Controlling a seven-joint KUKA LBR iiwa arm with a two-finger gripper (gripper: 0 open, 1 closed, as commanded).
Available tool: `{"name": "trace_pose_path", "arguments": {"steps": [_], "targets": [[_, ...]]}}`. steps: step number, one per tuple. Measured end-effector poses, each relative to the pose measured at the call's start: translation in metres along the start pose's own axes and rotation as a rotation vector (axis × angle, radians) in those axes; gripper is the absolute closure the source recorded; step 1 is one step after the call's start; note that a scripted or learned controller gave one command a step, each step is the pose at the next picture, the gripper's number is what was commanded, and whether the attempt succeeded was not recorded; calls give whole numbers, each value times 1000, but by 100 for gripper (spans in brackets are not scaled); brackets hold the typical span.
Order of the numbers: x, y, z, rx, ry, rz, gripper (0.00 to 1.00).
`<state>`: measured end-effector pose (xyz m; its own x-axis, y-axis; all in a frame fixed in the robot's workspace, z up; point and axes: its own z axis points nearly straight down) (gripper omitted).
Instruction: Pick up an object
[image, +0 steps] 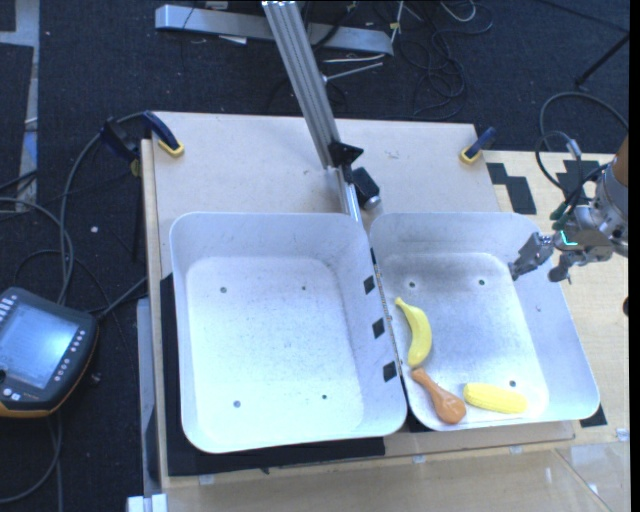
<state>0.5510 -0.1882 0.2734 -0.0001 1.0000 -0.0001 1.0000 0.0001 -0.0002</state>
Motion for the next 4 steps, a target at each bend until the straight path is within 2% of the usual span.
{"name": "trace_pose_path", "arguments": {"steps": [1,2,4], "targets": [[0,0,0,0,0,0,0],[9,4,52,3,1,-1,0],[7,0,178,5,1,0,0]]}}
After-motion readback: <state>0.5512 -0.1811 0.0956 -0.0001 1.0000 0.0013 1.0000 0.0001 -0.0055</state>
